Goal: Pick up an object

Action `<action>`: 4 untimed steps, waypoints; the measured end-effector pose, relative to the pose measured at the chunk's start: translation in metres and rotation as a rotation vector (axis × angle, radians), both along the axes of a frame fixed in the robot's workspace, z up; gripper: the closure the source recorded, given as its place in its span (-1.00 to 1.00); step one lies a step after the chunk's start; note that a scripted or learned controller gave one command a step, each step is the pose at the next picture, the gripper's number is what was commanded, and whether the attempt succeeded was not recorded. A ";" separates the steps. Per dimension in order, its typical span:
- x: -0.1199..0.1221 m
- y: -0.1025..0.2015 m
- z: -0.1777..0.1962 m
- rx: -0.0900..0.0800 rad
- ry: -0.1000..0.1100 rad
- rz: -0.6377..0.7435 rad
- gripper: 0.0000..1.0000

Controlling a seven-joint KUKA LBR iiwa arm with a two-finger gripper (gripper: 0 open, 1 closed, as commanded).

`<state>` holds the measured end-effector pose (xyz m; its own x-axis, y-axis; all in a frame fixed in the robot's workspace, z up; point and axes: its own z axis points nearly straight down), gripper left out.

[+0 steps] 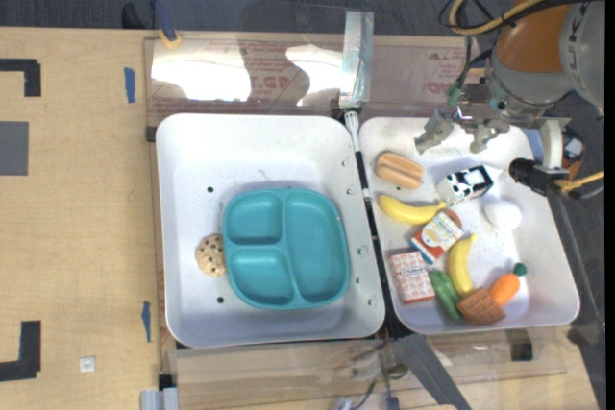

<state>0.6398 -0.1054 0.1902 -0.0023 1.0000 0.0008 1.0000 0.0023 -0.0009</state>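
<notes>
Gripper (pixel 454 132) open, empty, just above-right of hotdog (pixel 399 170) (light, rigid plastic prob) — pinch across bun's narrow width.

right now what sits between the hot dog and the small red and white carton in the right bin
In the camera view, a banana lies across the stretch between the hot dog and the carton, with bare white bin floor below it.

Two bananas (pixel 411 208) (pixel 462 262), two bins (pixel 183 149) (pixel 562 288), one tray (pixel 285 247), one cookie (pixel 209 253)
</notes>
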 end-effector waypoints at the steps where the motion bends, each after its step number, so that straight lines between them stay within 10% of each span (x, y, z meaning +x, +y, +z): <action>1: 0.029 0.015 -0.103 -0.001 -0.007 -0.105 -1.00; 2: -0.089 -0.005 -0.061 -0.001 -0.002 0.048 -1.00; 3: -0.126 -0.010 -0.097 -0.002 -0.023 0.093 -1.00; 4: -0.084 -0.056 -0.047 -0.002 -0.005 -0.168 -1.00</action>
